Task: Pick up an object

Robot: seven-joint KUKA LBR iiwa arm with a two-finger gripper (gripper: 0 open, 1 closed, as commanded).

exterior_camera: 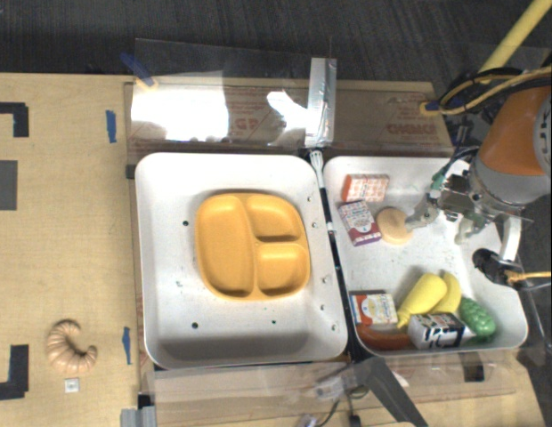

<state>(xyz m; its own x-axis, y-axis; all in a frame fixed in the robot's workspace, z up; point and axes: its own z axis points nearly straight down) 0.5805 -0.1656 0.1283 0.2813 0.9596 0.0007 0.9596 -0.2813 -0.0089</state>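
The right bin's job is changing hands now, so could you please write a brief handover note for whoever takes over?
Gripper: low over the right bin, beside the round tan piece; whether it is open or shut cannot be told, and nothing is seen in it.
Things: two small boxes at the back; banana, green item, carton and red-edged packet at the front. Left bin holds a yellow divided tray.
Done: nothing lifted.
Left: grasp and lift one object.

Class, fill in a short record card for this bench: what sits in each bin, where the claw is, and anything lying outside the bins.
left bin: orange divided tray
right bin: small boxes, tan round item, yellow banana-shaped toy, green item
claw: over right bin, beside the tan round item
outside bins: tan curled object on bench, front left
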